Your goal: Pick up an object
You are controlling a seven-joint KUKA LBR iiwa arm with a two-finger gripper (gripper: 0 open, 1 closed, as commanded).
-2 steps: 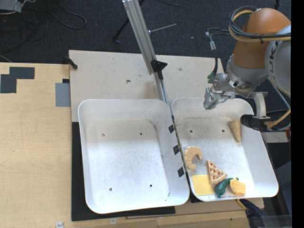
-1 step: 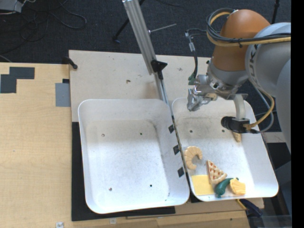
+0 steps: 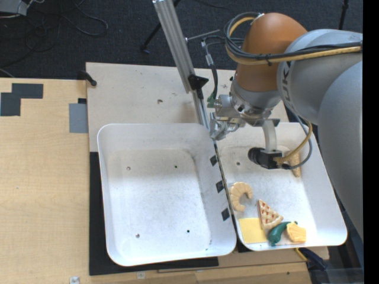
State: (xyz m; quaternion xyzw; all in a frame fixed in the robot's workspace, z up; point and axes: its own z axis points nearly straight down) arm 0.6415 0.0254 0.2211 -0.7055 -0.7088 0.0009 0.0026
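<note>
From the overhead camera, I am reaching in from the right, my grey arm [image 3: 331, 81] and its orange band [image 3: 269, 37] hanging over the top of the right bin [image 3: 323, 185]. My end effector [image 3: 222, 126] is hovering at the divider between the bins, near their far edge; I cannot tell how it is set, and nothing is showing in it. The objects are lying in the right bin's near corner: a croissant [image 3: 241, 195], a waffle wedge [image 3: 268, 213], a yellow slice [image 3: 251, 230], a teal piece [image 3: 276, 234] and a yellow chunk [image 3: 296, 234]. The left bin [image 3: 118, 158] is sitting beside it on the table [image 3: 136, 93].
</note>
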